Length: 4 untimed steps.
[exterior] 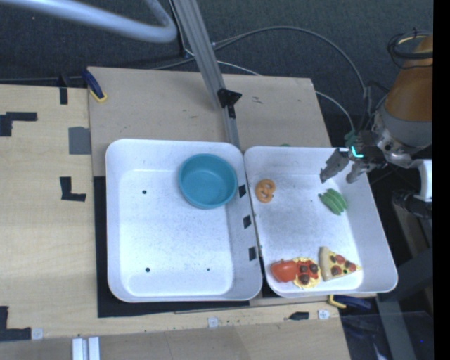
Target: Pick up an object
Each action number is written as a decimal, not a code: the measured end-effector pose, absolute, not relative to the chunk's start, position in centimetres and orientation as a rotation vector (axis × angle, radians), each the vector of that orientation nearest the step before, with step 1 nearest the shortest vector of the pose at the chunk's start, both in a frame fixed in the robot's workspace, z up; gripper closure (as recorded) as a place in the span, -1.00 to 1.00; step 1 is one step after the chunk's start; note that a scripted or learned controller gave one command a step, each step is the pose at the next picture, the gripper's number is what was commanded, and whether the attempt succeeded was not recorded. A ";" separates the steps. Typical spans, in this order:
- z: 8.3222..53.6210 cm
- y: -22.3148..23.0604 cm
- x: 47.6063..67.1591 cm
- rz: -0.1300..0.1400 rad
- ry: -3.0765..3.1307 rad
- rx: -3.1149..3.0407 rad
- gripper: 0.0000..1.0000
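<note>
The scene was evenly and fairly brightly lit from overhead, with no hard shadows. The two white bins were the brightest area and looked slightly washed out, with soft glare along their rims. The dark floor across the top of the frame stayed dim. A pale bar at upper left was blurred. Overall sharpness was modest, with fine detail soft and grainy.

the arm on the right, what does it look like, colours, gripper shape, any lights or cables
The arm is a rounded grey body with a broad orange band above the wrist. Its gripper is a dark grey head ending in two slim dark fingers. A small teal light glows on the head just behind them. Thin grey cables loop over the bench toward the wrist.
</note>
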<state>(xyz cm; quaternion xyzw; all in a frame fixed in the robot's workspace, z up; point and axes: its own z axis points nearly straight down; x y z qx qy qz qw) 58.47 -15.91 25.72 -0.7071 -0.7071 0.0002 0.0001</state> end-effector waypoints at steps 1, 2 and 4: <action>25.7 -15.9 58.5 0.001 -2.221 -2.221 -1.00; 19.7 -16.3 59.0 0.005 -2.219 -2.218 -1.00; 9.3 -17.2 58.8 0.005 -2.219 -2.218 -1.00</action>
